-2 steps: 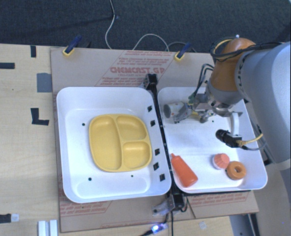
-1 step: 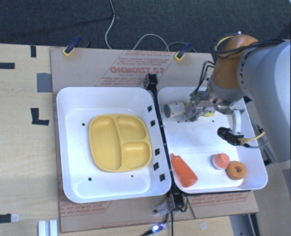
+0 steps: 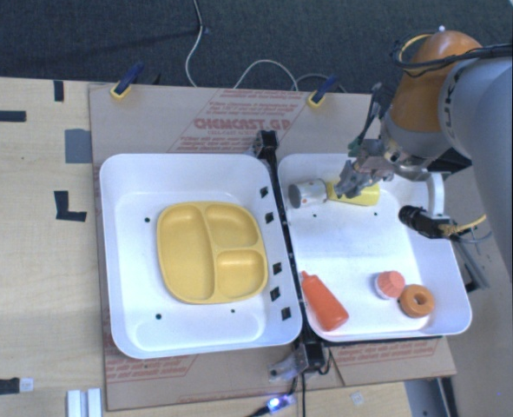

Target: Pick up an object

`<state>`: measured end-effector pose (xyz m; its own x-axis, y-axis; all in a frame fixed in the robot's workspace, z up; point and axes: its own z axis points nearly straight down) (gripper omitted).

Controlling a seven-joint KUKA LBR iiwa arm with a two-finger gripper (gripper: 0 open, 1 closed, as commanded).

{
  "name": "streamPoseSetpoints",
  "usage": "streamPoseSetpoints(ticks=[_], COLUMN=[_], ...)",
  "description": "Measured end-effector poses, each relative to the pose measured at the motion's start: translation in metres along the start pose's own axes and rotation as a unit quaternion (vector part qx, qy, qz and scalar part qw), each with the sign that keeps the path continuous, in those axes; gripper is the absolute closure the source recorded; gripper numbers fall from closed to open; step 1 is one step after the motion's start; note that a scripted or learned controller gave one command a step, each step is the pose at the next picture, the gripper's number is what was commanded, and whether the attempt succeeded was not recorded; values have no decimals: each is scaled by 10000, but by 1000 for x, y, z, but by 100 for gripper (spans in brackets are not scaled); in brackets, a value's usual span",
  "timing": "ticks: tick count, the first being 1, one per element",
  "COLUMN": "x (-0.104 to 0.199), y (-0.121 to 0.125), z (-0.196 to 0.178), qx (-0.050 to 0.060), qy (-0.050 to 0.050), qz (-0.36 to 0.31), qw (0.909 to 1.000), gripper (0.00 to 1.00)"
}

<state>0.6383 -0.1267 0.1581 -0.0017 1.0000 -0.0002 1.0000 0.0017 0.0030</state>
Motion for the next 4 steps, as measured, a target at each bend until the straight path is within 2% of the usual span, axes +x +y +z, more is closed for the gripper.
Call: streamPoseSetpoints(ticks=[1, 2, 3, 4], x=[-6, -5, 42, 90], y=[7, 7, 15, 9], z=[-47, -67, -59, -56], qx=[-6, 11, 25, 28], qy=[-5, 1, 5, 5], qz=[1, 0, -18, -17], qw=[10000, 10000, 10000, 10000], gripper=[100, 100, 100, 100])
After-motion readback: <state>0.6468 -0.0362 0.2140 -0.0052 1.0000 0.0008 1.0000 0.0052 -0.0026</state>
